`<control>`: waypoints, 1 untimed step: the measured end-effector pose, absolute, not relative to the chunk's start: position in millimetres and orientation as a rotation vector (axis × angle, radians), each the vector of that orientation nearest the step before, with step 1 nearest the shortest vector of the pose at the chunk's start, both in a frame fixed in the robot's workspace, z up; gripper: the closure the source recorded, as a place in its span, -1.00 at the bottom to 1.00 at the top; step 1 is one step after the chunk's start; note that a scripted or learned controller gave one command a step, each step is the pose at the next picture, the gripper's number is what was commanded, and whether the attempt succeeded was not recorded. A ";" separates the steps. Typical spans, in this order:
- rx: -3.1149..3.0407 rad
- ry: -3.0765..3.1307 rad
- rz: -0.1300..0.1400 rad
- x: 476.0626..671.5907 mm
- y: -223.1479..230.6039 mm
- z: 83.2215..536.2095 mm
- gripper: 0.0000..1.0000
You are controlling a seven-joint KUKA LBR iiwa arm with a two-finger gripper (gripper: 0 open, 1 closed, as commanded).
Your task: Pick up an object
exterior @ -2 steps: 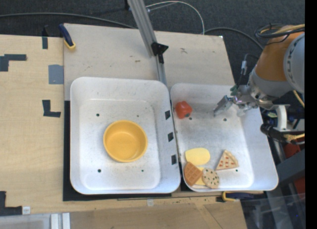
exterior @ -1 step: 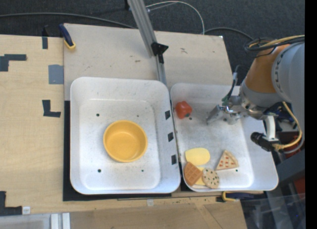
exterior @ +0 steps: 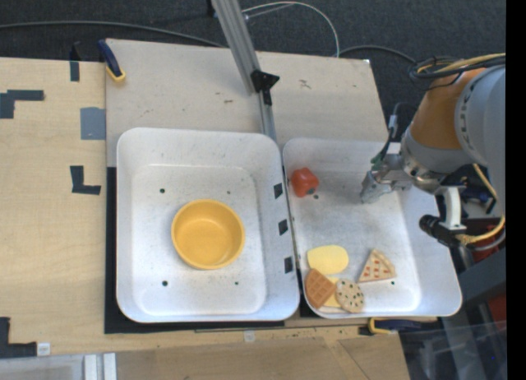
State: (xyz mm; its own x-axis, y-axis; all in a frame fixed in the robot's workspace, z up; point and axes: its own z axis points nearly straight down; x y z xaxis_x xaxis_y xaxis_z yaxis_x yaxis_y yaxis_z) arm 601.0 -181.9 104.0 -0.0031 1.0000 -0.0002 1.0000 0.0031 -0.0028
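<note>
**Gripper low in the right bin, nothing between its fingers that I can see**

Gripper sits low over the right bin, near that bin's upper right part, with the arm coming in from the right edge. From my seat I cannot tell how the jaws stand; the tips are too small and dark against the bin floor. I see no object between them.

Closest to it is a red piece, lying to the gripper's left near the bin's left wall, apart from the tips. Along the near edge of the same bin lie four more toy foods close together: a yellow piece, a waffle just below it, a cookie touching the waffle, and a pizza slice to their right.

Over in the left bin I see a yellow bowl, upright, near the middle.
</note>
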 end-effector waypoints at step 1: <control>-2.223 -2.224 -0.002 600.2 -186.6 147.5 1.00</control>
